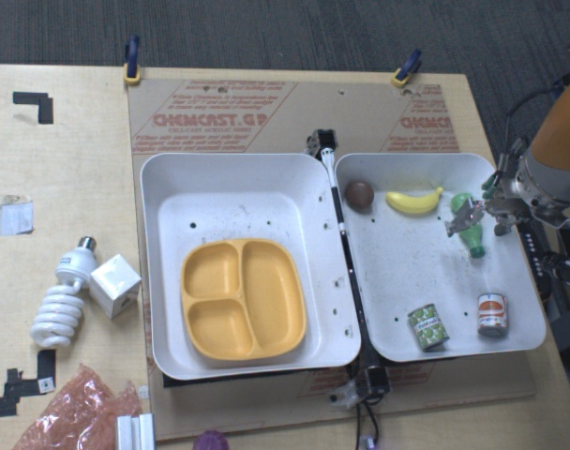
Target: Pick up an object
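Two-finger metal gripper [469, 216] at right white bin [379, 251] far-right edge, over small green plastic bottle [472, 234]; finger state: cannot tell. Risk: bottle near wall, may slip or tip; 1 clean try unlikely.

Bench [60, 204] lying pale tan, carrying brown printed board [219, 111] – two blue-yellow clamps [132, 61] gripping its far edge. Two white bins [163, 251] sitting side by side on board. Left of board – spiral light bulb [62, 298], small white cube [115, 285], pink mesh [79, 411] resting on bench.
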